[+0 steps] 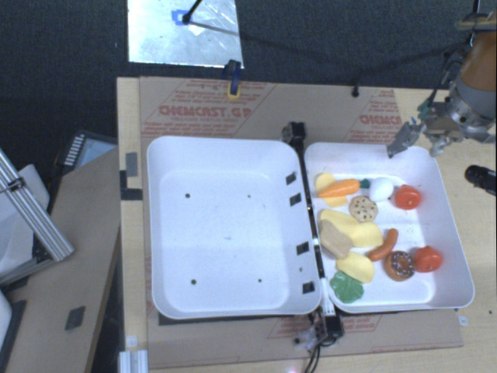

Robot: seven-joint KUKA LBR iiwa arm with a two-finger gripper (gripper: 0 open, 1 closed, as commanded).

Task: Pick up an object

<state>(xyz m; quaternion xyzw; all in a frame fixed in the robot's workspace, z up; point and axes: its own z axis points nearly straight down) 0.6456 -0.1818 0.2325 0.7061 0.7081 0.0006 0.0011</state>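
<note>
Nearest my camera, at the front of the right bin (454,274), I see a green leafy piece (347,287), with a yellow lump (356,266) just behind it, a chocolate doughnut (401,265) and a red tomato (428,259) to its right. Further back lie a reddish sausage (383,245), a large yellow wedge (353,229) with a tan piece (335,241) against it, and a speckled cookie (363,207). Toward the back of that bin I make out an orange carrot (339,187), a white ball (381,189) and a second red tomato (407,197). My arm's pincer (417,141) hangs over the bin's back rim at the right, its two fingers spread apart with nothing between them, well clear of the food pieces. Beside it, the left bin (225,224) sits on the worktop (326,103), touching the right bin along the middle.
</note>
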